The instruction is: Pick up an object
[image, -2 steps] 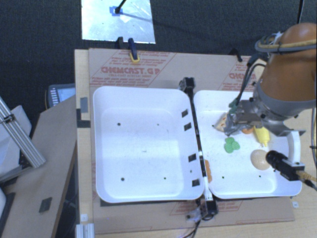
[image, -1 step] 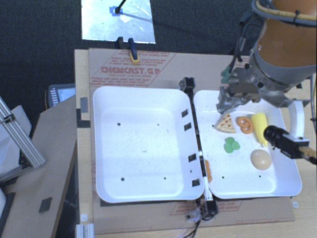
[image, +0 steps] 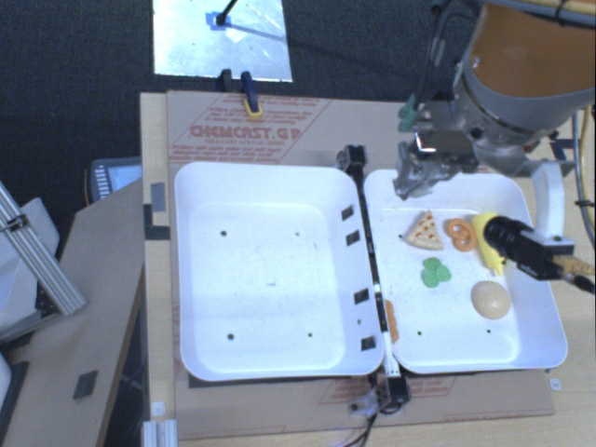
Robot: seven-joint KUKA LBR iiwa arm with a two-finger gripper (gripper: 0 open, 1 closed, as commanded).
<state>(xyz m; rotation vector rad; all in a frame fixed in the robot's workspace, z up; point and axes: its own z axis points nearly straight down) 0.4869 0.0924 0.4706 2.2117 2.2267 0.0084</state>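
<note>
The right white bin (image: 466,347) holds several small items. A pizza slice (image: 426,232) lies near its back, with an orange pretzel (image: 460,233) and a yellow banana (image: 488,240) to its right. A green broccoli piece (image: 434,272) sits mid-bin and a beige egg-like ball (image: 490,300) lies toward the right. A small orange item (image: 390,320) rests against the bin's left wall. My gripper (image: 413,182) hangs over the back left corner of this bin, above and left of the pizza slice. Nothing shows in its grasp.
The left white bin (image: 265,268) sits beside the right one, with black clips along the divider (image: 365,250). A black cylindrical part with a cable (image: 523,243) overlaps the banana at the right. A metal plate (image: 222,26) lies beyond the bins.
</note>
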